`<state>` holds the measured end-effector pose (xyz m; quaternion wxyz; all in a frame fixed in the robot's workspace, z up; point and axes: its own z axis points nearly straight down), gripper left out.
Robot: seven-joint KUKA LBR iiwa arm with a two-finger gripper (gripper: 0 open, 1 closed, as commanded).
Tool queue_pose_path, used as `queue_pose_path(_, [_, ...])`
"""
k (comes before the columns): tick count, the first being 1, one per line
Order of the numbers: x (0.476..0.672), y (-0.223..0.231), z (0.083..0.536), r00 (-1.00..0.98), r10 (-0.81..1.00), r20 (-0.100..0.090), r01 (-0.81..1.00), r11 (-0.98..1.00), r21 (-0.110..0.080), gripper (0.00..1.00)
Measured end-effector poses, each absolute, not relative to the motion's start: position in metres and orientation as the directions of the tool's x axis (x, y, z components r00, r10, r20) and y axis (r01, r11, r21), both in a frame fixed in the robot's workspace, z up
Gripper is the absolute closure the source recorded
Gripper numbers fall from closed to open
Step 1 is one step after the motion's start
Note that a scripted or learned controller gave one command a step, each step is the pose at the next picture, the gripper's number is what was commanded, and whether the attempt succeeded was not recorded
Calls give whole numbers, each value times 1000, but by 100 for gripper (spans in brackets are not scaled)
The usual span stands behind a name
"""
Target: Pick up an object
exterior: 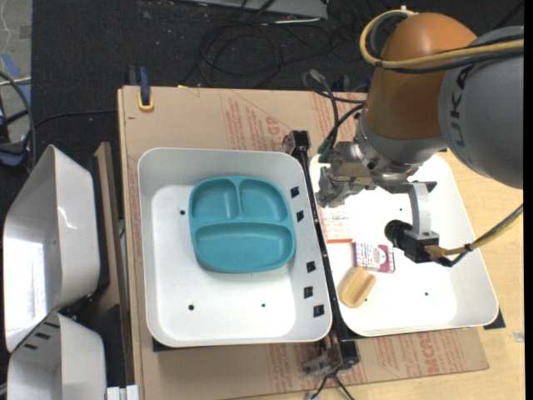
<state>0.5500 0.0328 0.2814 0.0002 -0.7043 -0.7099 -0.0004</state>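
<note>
Toward the near-left corner of the right bin (466,307): one tan bread-like lump (357,287), likely light, soft; best pinched across its short width. Beside it, one small pink packet (374,257), flat, light, probably slippery; one printed card (335,222) along the left edge. Left bin (166,307): one blue divided plate (242,224), stiff. Gripper (340,182) over the right bin's far-left corner; finger state cannot be told.

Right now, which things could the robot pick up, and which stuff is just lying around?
For the job:
- gripper, at the right bin's left edge
- tan block in that bin
- small pink and white packet beside it
- flat card with red print
- teal divided plate in the left bin

Just lying about:
- black cables on the floor
- cardboard sheet under the bins
</note>
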Motion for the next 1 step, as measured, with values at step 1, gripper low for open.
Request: queue_pose_path(1, [555, 83, 275, -8, 1000, 1, 1000, 8, 0, 100])
